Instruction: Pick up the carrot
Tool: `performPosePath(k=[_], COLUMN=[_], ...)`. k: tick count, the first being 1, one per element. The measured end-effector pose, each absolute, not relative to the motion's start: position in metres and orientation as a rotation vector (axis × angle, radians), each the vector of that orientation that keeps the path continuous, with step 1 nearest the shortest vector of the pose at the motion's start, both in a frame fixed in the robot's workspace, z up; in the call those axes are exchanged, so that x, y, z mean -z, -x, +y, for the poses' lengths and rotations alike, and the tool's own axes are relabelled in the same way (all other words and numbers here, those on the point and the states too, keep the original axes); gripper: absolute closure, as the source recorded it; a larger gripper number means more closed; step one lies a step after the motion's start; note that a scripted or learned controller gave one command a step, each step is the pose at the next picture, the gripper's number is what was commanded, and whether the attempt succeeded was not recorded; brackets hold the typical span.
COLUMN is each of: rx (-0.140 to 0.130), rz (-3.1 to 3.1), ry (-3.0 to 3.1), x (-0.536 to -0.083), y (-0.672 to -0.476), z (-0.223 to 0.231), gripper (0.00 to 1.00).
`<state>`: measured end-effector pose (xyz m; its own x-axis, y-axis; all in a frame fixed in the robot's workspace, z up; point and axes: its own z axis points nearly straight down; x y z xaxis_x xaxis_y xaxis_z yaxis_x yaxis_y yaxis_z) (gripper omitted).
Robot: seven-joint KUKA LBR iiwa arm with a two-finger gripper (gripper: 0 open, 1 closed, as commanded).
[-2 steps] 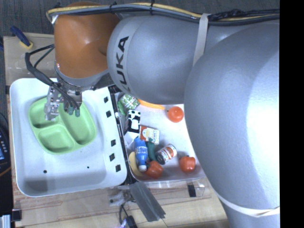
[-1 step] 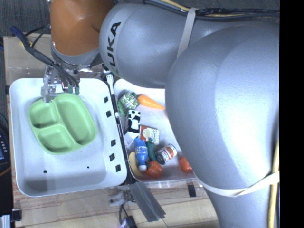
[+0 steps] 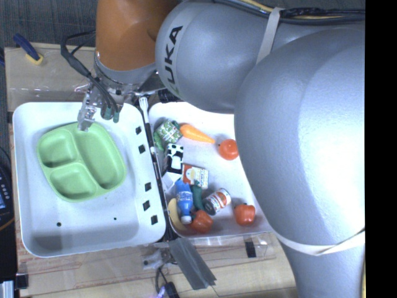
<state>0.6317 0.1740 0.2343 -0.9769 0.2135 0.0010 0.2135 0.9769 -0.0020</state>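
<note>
the carrot (image 3: 197, 133) lies in the right bin (image 3: 260, 231) at its 11 o'clock corner, while the gripper (image 3: 99, 112), grasp state indeterminate, hangs over the 12 o'clock edge of the green tray (image 3: 79, 161) in the left bin (image 3: 37, 228).

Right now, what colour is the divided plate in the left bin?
Light green; the divided plate shows clearly in the camera view.

The wooden surface (image 3: 56, 54) carries two white bins, one at nine o'clock (image 3: 25, 185), one at three (image 3: 217, 120), touching.
</note>
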Motion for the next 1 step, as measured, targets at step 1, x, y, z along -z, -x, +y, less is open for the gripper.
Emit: performPosePath(k=[1], rx=[-0.001], rz=[-3.140], ry=[0.120], x=[-0.2564], y=[-0.5632], z=[0.1858], gripper=[1.00])
